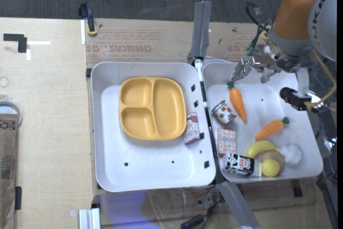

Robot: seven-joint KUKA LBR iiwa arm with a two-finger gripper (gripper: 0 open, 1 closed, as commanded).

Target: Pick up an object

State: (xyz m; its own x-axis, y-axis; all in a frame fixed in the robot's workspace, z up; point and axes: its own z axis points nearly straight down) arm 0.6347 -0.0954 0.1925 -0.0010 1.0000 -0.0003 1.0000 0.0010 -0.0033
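Note:
My gripper [252, 71] hangs over the far end of the right bin [309, 139], its two fingers [240, 69] spread open with nothing between them. Just below its left finger lies an orange carrot [237, 104], leafy end toward the gripper. A second carrot [270, 128] lies further right. Beside the first carrot sits a small printed cup [223, 111]. Nearer the front are a pink packet [226, 142], a banana [261, 147], a lemon [270, 168], a white lump [292, 154] and a black-and-white carton [239, 164].
The left bin [99, 131] holds a yellow divided plate [153, 108] and a small packet [192, 129] leaning at its right wall. A grey divider post [201, 29] stands between the bins at the back. Cables hang near the wrist.

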